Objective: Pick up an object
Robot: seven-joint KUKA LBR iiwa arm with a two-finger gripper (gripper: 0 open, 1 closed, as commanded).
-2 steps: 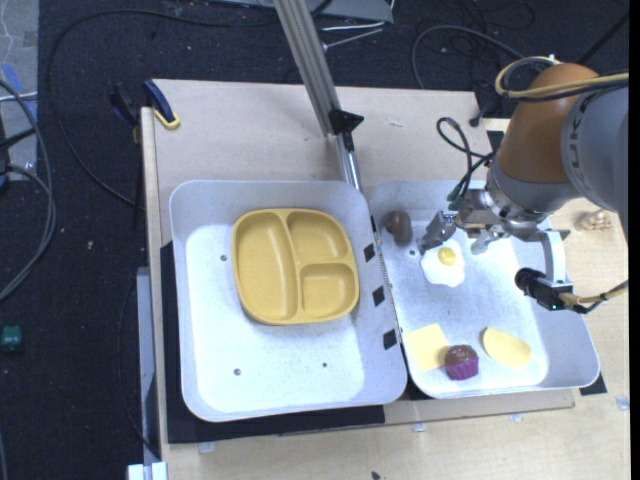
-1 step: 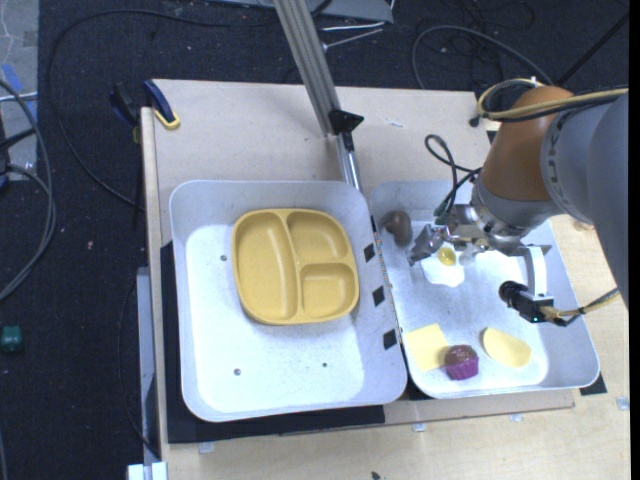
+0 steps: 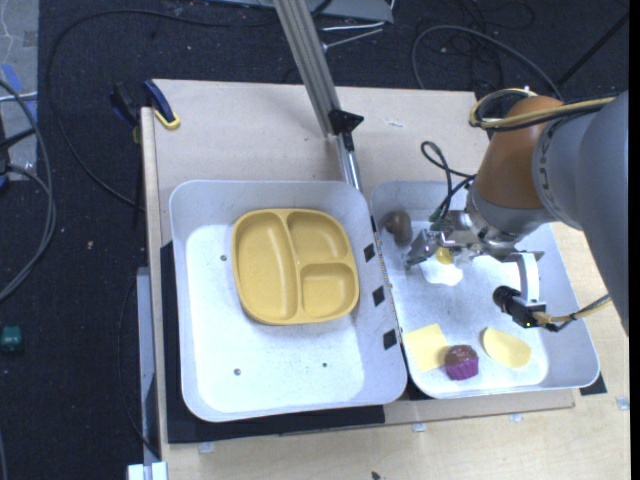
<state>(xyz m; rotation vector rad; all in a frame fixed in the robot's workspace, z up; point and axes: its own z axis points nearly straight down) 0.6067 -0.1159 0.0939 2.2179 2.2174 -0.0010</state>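
My gripper [image 3: 432, 249] hangs low over the upper middle of the right bin [image 3: 560, 298]. Right under it lies a small white object with a yellow spot [image 3: 444, 271], partly hidden by the gripper; whether they touch I cannot tell. A brown rounded object [image 3: 397, 225] rests just left of the gripper near the bin's left wall. Along the front of the bin lie a yellow square block [image 3: 425, 346], a purple object [image 3: 460, 362] and a pale yellow rounded piece [image 3: 507, 348].
The left bin [image 3: 200, 298] bears a yellow divided plate [image 3: 296, 265]. A slanted metal pole [image 3: 312, 58] runs down to the gap between the bins. The grey arm with its orange band [image 3: 515, 163] covers the right bin's upper right. Cables trail beside the wrist.
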